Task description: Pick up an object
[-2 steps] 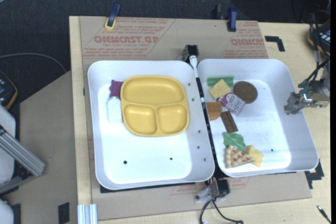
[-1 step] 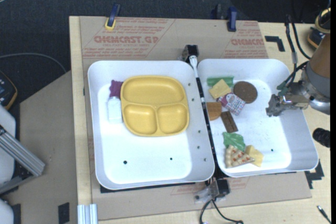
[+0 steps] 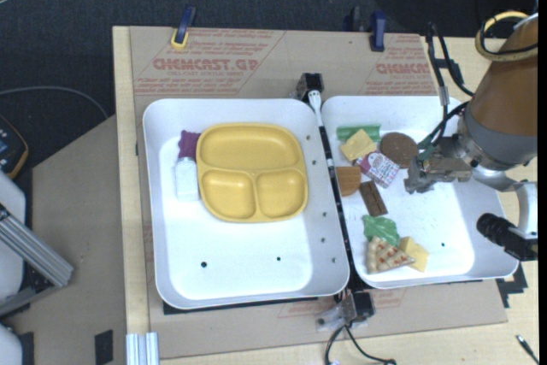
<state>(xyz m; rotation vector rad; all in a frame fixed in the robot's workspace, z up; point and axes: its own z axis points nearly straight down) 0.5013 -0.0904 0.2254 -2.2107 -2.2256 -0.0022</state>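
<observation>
The right bin (image 3: pixel 453 256) holds several toy food pieces. A green and yellow piece (image 3: pixel 357 139) lies at the back, with a brown round disc (image 3: pixel 397 147) to its right. A pink-white wrapper (image 3: pixel 381 168), an orange-brown square (image 3: pixel 347 179) and a dark brown bar (image 3: pixel 371 197) sit mid-bin. Near the front are a green leaf (image 3: pixel 379 227), a pizza slice (image 3: pixel 385 255) and a yellow wedge (image 3: pixel 416 252). My gripper (image 3: pixel 423 175) hangs low in the right bin, just right of the wrapper and below the disc. Nothing is seen held in it.
The left bin (image 3: pixel 171 252) holds a yellow divided tray (image 3: pixel 252 171) and a purple-capped white bottle (image 3: pixel 185 165) at its left. The arm's grey and orange body (image 3: pixel 504 111) covers the right bin's far right. Clamps (image 3: pixel 181 28) grip the cardboard at the back.
</observation>
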